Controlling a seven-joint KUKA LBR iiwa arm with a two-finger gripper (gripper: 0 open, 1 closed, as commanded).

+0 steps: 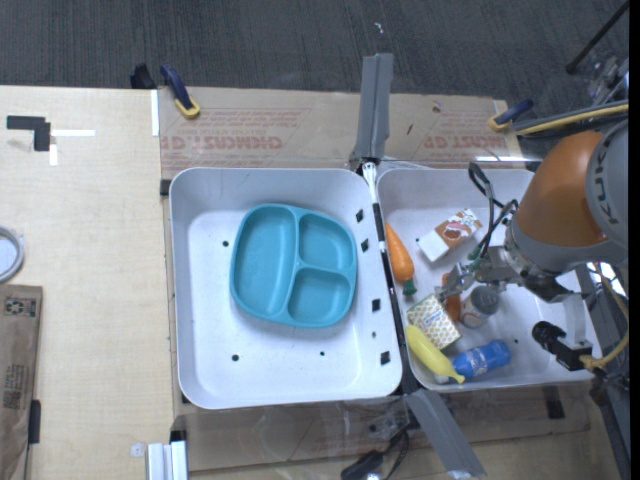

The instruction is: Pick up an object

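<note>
The arm [560, 203] reaches into the right bin [520, 373] from the right, its pincer [470, 280] low among the clutter there. Whether the pincer is spread or closed, or has hold of anything, cannot be told. Around it lie a carrot [399, 254], a white packet [452, 234], a patterned cup [433, 319], a banana [432, 356] and a blue bottle [484, 359]. The left bin [190, 298] holds a teal divided plate [295, 265]. Both bins sit on the worktop [80, 268].

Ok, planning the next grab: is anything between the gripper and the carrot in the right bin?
Nothing visible blocks it. The gripper hovers over the clutter mid-bin; the carrot lies apart by the left wall, with bare floor between. The patterned cup sits lower, off that line.
</note>
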